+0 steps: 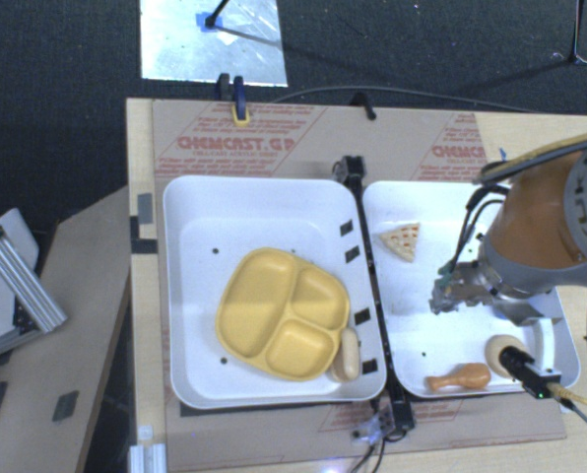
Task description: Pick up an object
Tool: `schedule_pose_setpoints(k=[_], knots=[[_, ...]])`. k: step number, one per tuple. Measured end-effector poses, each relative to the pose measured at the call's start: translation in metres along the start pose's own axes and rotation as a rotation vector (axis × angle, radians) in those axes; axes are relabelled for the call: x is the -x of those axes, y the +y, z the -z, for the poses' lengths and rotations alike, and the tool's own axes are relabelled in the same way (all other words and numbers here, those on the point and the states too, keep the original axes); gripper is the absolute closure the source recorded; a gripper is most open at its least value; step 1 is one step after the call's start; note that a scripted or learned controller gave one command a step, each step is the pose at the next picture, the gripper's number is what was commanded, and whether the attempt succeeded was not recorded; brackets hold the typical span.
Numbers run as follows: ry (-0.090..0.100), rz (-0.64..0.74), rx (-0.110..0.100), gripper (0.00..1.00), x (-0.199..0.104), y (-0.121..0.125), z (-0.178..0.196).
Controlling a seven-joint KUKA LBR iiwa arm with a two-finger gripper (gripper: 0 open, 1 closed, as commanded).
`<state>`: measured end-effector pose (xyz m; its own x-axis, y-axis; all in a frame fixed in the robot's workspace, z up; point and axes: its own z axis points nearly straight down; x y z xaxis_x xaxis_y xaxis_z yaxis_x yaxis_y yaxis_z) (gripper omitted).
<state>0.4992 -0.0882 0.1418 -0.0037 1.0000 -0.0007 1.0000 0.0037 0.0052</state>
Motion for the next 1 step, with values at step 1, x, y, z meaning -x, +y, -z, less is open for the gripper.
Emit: schedule_pose_setpoints(k=[1], knots=[[0.0, 0.0, 0.001, 1.0, 0.001, -0.0009, 0.0436]])
